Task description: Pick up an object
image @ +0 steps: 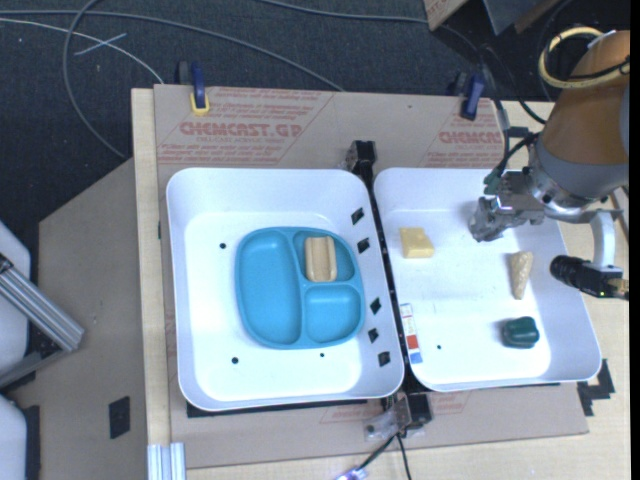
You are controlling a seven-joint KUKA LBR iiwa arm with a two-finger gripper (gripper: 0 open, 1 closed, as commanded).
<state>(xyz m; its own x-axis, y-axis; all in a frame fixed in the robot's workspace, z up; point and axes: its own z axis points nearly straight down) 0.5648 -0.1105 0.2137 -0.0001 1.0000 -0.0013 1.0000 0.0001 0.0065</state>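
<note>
Gripper [487,220] over the right bin [450,363], fingers too blurred to tell if apart or together.

Cardboard [250,128] under the bins reads "CHEMCAST GP" in red. In the right bin: a pale yellow cube-like block [416,242] left of the gripper, a tan wedge [520,273] to its lower right with its long axis running near to far and its tip pointing near, and a dark green rounded lump [519,332] nearer still. The left bin [200,218] holds a glossy blue divided plate [298,287]; a tan oblong piece [319,258] lies in its upper right compartment, long axis near to far.
</note>
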